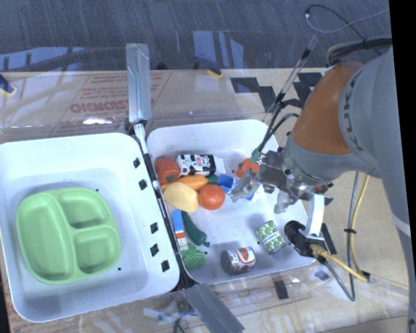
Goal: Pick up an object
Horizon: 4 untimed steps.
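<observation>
You see the gripper (248,184) low over the right bin (190,136), at the end of the grey arm (350,123) that enters from the right of the camera view. Its fingers are small and blurred against the items beneath them, so you cannot tell how far apart they stand or whether anything sits between them.

Locate the candidate objects relative to the gripper:

- A small orange piece (246,167) lies just above the gripper, touching or nearly touching it.
- A small blue piece (226,182) lies just to its left.
- A red-orange tomato-like ball (212,197) lies to the left, just past the blue piece.
- A yellow lemon-shaped item (180,196) lies further left, against the tomato-like ball.
- A black-and-white carton (195,163) lies up and to the left, with an orange carrot-like item (193,180) just below it and a red item (167,170) beside it.
- A green-labelled can (270,236) lies below and slightly right, on its side.
- A red-labelled can (238,259) lies below, near the bin's front wall.
- A green toy (193,242) lies below and to the left, near the divider.

Well to the left of the gripper, the left bin (17,162) holds a green sectioned plate (68,234). Both bins rest on the worktop (63,103).
</observation>
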Available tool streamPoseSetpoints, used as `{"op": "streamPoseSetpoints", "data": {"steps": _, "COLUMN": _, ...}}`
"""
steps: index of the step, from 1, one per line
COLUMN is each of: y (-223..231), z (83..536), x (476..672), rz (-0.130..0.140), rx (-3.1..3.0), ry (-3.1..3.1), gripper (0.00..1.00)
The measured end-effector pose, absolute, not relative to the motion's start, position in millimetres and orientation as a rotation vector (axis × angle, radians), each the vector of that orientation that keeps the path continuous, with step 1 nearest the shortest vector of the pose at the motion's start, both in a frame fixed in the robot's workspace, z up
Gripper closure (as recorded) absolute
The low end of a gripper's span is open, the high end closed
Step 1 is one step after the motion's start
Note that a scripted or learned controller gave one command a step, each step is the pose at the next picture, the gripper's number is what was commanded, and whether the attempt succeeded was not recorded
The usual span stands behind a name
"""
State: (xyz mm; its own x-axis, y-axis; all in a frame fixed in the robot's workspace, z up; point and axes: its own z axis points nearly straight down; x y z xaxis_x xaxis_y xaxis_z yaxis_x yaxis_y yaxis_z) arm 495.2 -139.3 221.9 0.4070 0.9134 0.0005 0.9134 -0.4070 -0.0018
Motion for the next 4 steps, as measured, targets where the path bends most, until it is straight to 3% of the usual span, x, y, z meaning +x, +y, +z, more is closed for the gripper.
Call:
{"op": "streamPoseSetpoints", "data": {"steps": 1, "y": -181, "z": 171, "x": 523.7, "rz": 0.008, "rx": -2.63, "ry": -1.709, "gripper": 0.0}}
{"op": "streamPoseSetpoints", "data": {"steps": 2, "y": -199, "z": 92, "x": 588.9, "rz": 0.0, "rx": -2.471, "ry": -1.939, "gripper": 0.0}}
{"op": "streamPoseSetpoints", "data": {"steps": 3, "y": -197, "z": 101, "x": 589.3, "rz": 0.002, "rx": -2.461, "ry": -1.947, "gripper": 1.0}}
{"op": "streamPoseSetpoints", "data": {"steps": 4, "y": -142, "z": 216, "x": 657.0, "rz": -0.003, "rx": -2.402, "ry": -2.025, "gripper": 1.0}}
